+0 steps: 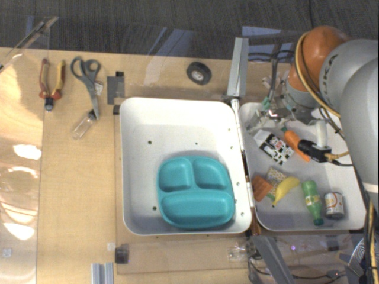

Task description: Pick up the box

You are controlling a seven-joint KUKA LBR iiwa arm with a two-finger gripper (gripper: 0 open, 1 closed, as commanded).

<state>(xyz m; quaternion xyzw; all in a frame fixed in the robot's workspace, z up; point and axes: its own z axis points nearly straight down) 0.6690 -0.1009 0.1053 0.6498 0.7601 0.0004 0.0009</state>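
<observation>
The box (275, 147) is small, white and black with a red spot, and lies flat in the back half of the right bin (308, 222). My gripper (267, 115) hangs over the bin's back left corner, just behind the box and a little to its left. The grey arm with its orange band (317, 52) covers the bin's back right part. Nothing is seen held in the gripper.
Around the box lie an orange marker-like item (298, 145), a banana (285, 189), an orange piece (261, 187), a green bottle (312, 201) and a small can (334, 205). The left bin (136, 158) holds a teal divided tray (196, 191). Scissors (89, 78), pliers (50, 83) and a tape roll (199, 73) lie on the bench.
</observation>
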